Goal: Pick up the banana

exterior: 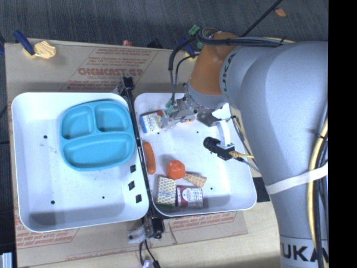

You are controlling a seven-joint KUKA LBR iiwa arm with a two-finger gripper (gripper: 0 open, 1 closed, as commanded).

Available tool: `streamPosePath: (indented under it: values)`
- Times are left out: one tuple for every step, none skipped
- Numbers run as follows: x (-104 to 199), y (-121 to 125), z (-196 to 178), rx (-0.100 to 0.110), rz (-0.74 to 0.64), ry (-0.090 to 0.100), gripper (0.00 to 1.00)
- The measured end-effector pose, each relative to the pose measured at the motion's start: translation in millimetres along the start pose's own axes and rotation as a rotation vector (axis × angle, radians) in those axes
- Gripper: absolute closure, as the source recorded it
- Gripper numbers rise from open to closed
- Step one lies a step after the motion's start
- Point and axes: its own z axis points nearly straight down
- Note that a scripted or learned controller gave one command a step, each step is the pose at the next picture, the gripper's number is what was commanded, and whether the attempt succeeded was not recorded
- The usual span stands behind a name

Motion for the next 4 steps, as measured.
streamPosePath:
  values:
    - [122,27,-90,-0.002,0.114,0.000,1.00]
    - [132,40,-265,-0.004,0.200,-0.001,1.00]
    - [83,32,-251,-0.001,-0.259,-0.001,1.00]
    - [84,33,-262,-0.001,-0.265,-0.002,1.00]
